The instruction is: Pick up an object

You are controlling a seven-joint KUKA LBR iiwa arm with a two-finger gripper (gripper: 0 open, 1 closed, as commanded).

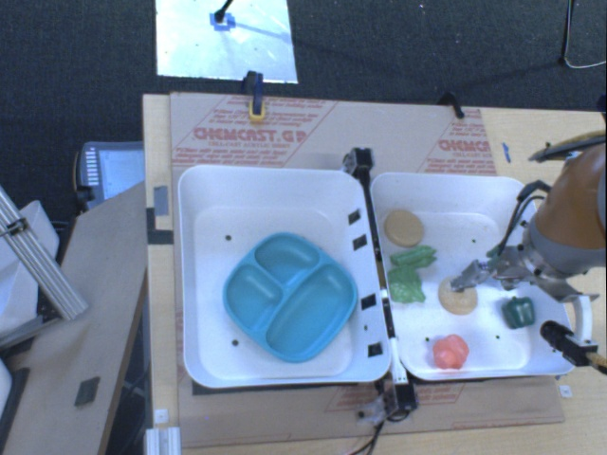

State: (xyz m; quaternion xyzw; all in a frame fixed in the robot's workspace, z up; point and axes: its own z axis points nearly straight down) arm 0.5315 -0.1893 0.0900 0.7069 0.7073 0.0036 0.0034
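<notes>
In the right bin [493, 193] lie a tan round cookie [403, 227] at the back left, a green leafy piece [410, 275] below it, a second tan disc [458, 300], a pink-red fruit [451, 351] near the front wall and a dark green pepper [518, 312] to the right. My gripper [467, 279] reaches in from the right and hangs just above the back edge of the second tan disc, hiding part of it. I see nothing held in it.
The left bin [204, 197] holds a blue divided plate [289, 295]. Black clips line the wall between the two bins [372, 254]. The arm's body covers the right bin's right side.
</notes>
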